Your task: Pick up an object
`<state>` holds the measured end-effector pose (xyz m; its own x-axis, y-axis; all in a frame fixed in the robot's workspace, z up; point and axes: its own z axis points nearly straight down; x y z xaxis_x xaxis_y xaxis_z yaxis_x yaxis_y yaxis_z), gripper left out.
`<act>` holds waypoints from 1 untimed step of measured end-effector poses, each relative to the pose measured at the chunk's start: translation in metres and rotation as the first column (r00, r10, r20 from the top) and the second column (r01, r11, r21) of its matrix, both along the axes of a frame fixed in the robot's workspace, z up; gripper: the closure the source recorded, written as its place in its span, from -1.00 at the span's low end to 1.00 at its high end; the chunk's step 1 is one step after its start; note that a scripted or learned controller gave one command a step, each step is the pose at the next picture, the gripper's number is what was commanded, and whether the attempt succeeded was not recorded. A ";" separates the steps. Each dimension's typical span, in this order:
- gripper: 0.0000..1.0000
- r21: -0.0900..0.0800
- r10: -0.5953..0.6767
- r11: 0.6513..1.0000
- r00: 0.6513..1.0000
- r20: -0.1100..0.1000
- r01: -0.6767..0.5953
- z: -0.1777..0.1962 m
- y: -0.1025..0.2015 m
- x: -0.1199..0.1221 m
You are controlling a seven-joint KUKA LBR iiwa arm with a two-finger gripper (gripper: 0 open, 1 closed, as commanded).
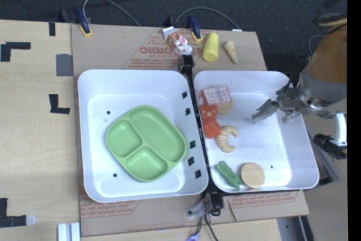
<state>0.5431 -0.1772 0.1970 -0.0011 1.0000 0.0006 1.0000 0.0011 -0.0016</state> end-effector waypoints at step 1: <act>-1.00 -0.001 -0.001 1.000 1.000 0.001 0.001 -0.104 0.048 0.032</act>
